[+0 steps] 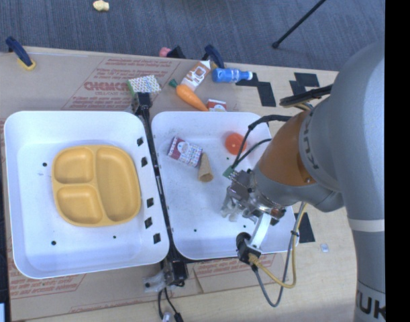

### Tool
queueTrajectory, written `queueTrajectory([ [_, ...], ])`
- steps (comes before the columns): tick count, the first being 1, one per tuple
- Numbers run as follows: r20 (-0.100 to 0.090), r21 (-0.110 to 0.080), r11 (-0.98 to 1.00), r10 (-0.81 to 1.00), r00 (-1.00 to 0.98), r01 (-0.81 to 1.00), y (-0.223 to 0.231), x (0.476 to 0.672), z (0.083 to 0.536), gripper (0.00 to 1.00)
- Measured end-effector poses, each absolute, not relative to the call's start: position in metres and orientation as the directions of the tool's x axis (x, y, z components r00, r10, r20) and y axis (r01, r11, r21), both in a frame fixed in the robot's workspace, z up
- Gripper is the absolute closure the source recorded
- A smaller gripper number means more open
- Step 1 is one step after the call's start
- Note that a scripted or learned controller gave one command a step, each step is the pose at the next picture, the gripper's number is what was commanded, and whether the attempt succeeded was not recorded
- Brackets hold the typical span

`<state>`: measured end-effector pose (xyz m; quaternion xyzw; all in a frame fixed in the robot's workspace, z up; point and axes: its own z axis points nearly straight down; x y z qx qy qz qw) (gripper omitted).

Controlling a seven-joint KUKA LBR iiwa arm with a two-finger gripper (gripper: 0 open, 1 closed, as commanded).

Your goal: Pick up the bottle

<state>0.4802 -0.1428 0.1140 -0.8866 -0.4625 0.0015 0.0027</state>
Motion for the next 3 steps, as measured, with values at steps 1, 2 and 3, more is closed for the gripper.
queueTrajectory([
  [1, 0.0, -0.004, -0.691, 0.723, 0.691, 0.723, -0.115, 0.477, 0.26, 1.0],
  [2, -0.004, -0.008, -0.855, 0.518, 0.855, 0.518, -0.094, 0.475, 0.202, 1.0],
  [3, -0.005, -0.008, -0.978, 0.207, 0.978, 0.207, -0.164, 0.475, 0.142, 1.0],
])
